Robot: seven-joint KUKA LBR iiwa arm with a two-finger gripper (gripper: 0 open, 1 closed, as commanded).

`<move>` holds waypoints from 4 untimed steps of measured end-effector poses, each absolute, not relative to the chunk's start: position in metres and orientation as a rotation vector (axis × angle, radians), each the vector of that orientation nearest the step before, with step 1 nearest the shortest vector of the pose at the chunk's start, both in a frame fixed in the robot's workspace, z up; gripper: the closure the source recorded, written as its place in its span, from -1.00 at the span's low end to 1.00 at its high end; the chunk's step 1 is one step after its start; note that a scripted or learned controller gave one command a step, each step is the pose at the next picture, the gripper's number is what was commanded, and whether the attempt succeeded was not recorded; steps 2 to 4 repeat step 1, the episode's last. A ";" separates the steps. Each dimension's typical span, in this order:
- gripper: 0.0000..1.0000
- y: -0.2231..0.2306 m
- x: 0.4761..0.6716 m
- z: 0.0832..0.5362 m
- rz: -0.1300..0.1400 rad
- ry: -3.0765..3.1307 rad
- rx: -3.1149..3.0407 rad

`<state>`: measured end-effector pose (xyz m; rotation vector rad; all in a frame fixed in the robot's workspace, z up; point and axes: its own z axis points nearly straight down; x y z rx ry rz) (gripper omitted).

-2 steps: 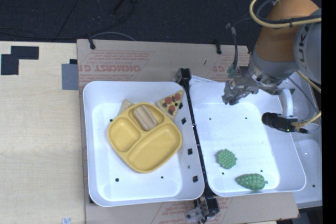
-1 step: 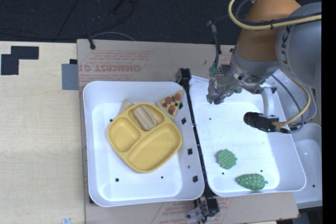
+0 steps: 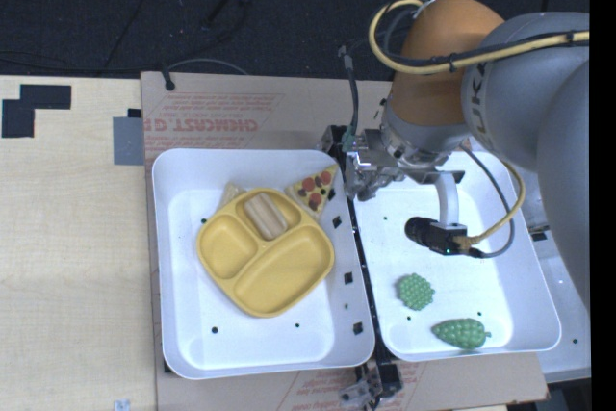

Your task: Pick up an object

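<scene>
The gripper (image 3: pixel 371 170) is seen at the upper left corner of the right bin (image 3: pixel 539 298), close to the divide between the two bins, under the orange band (image 3: pixel 445 63) of the grey arm (image 3: pixel 534 101). Whether it is released or clenched cannot be told, since it is largely hidden by the wrist, and nothing is seen held in it.

Below the gripper and to its right, a round green berry-like piece (image 3: pixel 415 291) is found on the floor of the right bin. Further down and further right, an elongated green bunch (image 3: pixel 460 333) is laid near that bin's lower wall. Both are well apart from the gripper. A black cable end (image 3: pixel 430 234) is hung between the gripper and the green pieces.

To the gripper's left, in the left bin (image 3: pixel 183 303), a yellow divided plate (image 3: pixel 266 251) is seen, with a tan bread-like piece (image 3: pixel 267 215) in its upper compartment. A pizza slice (image 3: pixel 315 189) is placed just beside the gripper, at the plate's upper right rim.
</scene>
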<state>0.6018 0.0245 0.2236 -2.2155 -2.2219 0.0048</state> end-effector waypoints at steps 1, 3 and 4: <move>1.00 0.070 0.585 0.217 0.007 -2.221 -2.216; 1.00 0.070 0.585 0.217 0.007 -2.221 -2.216; 1.00 0.070 0.585 0.217 0.007 -2.221 -2.216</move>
